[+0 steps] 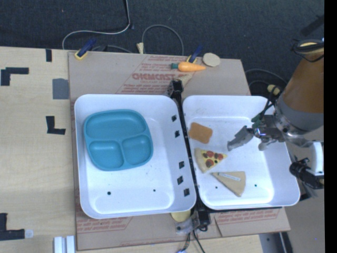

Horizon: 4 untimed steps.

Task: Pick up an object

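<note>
Right now I see my two-finger gripper [247, 137] over the right white bin [263, 199], its grey fingers [238, 139] spread apart with nothing between them. It hangs above bare bin floor, to the right of the food pieces. Just left of the fingertips lies a tan, rounded bread-like piece [200, 132]. Below that sits a pizza slice with red and green toppings [209, 159], and further toward the near edge a pale wedge that looks like a sandwich half [231, 182]. None of them touches the gripper. In the left white bin [126, 204] rests a blue plastic divided plate [118, 139]. Behind the bins, on the brown cardboard sheet [152, 73], lies a small orange toy carrot [189, 66].
</note>
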{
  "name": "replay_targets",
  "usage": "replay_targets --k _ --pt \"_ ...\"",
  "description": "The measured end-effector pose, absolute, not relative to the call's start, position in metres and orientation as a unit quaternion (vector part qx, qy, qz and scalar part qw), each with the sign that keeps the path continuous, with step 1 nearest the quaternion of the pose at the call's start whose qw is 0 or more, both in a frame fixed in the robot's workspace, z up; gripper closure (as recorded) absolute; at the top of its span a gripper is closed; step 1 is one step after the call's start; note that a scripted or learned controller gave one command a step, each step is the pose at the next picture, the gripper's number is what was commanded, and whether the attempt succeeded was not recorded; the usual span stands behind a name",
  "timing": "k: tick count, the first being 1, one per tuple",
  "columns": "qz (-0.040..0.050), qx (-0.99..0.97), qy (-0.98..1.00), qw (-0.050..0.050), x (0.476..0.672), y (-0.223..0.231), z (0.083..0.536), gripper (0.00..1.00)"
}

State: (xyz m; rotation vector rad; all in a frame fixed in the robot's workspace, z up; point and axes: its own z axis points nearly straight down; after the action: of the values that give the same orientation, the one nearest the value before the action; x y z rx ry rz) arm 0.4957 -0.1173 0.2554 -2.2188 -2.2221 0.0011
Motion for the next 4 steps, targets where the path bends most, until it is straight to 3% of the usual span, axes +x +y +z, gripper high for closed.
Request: replay_targets --k 1,2,3,4 --pt "0.0043 -0.707 -0.707 0.007 0.482 -0.110 0.111 0.00" --pt "0.0007 -0.706 -0.708 0.001 0.522 -0.094 0.087 0.00" --pt "-0.0011 -0.706 -0.708 -0.003 0.579 -0.114 0.121 0.00" --pt "-0.0045 -0.707 -0.707 -0.007 0.534 -0.103 0.089 0.00"
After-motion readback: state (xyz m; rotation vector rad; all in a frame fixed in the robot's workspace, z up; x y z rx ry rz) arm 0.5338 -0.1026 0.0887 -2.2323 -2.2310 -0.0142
